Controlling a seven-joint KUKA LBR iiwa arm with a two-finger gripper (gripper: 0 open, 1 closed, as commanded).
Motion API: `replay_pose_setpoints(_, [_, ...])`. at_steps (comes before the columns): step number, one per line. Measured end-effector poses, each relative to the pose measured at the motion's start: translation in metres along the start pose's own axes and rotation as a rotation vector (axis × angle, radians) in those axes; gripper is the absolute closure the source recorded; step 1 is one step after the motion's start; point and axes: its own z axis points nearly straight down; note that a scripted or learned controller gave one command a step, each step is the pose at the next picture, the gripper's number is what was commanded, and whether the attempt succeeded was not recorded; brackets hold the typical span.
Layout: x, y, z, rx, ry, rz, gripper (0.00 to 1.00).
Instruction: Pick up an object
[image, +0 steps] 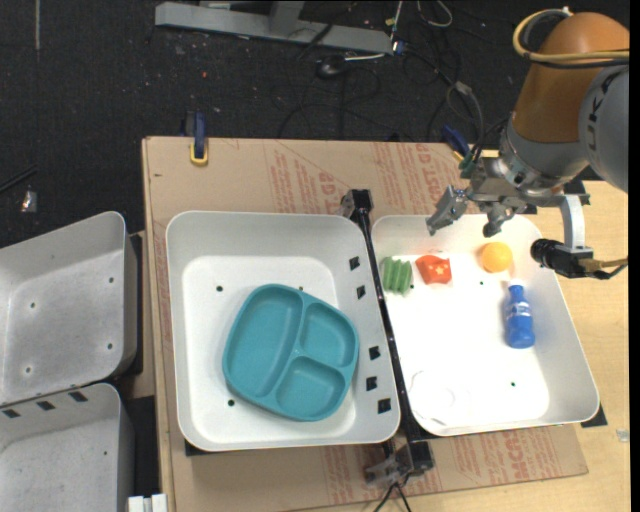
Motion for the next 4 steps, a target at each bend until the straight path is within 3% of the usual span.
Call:
replay_pose_setpoints(1, [0.000,0.002,-0.009,-0.013,-0.001,-0.002,0.00])
replay_pose_setpoints(4, [0.003,0.015,0.138,-0.018,-0.006,-0.001,0.00])
